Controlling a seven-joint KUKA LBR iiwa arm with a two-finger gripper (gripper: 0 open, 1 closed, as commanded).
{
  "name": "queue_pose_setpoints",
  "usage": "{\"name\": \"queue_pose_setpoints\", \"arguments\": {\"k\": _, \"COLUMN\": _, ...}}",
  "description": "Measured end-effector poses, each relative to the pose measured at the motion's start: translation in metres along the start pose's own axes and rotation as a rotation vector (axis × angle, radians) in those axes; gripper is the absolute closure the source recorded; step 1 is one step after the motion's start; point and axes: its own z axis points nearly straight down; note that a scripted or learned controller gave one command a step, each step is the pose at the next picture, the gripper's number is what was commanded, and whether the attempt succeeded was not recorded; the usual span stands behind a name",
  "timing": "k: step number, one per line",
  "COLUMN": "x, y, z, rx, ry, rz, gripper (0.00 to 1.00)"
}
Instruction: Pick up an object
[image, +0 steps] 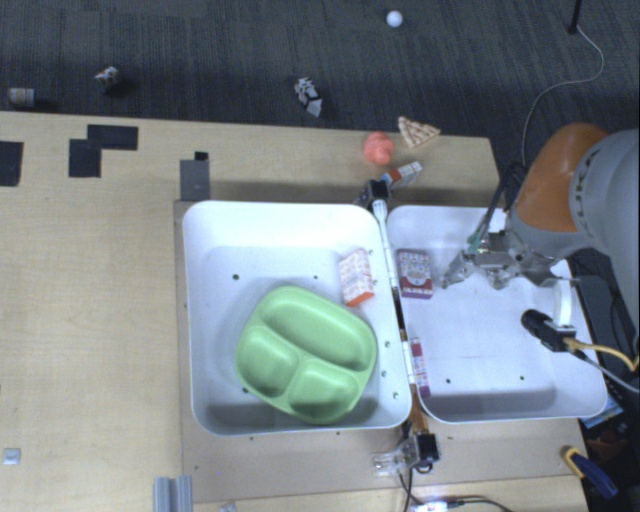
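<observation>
pale wooden counter (90, 320) w/ black tape patches (100, 145) along its far left part. on the dark carpet floor (200, 50) beyond it, a few small bits, too small to tell what they are.

left shallow white plastic bin (215, 280): a light green divided plastic plate (305, 350) lies tilted in the near half, 3 compartments facing up. just past the plate's far right edge, a small orange-and-white snack packet (355, 277) lies close to this bin's right wall; can't tell if it touches the plate.

on the counter behind the bins, approx. above the gap between them: a pinkish-orange round ball (378, 148), a tan triangular wedge toy (418, 131) just right of it, and a small orange-and-white tube (405, 174) nearer the bins' far rims.

right shallow white plastic bin (480, 350): a small dark red-and-white flat packet (414, 273) lies in the far left part, just beside the left wall.

claw (468, 268) hangs over the far part of the right bin, just right of the red-and-white packet and apart from it. can't tell how wide it's open, or if it has hold of anything. grey arm w/ orange band (548, 190) reaches in from the right, over that bin's far right corner.
</observation>
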Motion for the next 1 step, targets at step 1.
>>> {"name": "queue_pose_setpoints", "arguments": {"k": 1, "x": -0.0687, "y": 0.0308, "z": -0.091, "rx": -0.002, "ry": -0.002, "rz": 0.002, "gripper": 0.0}}
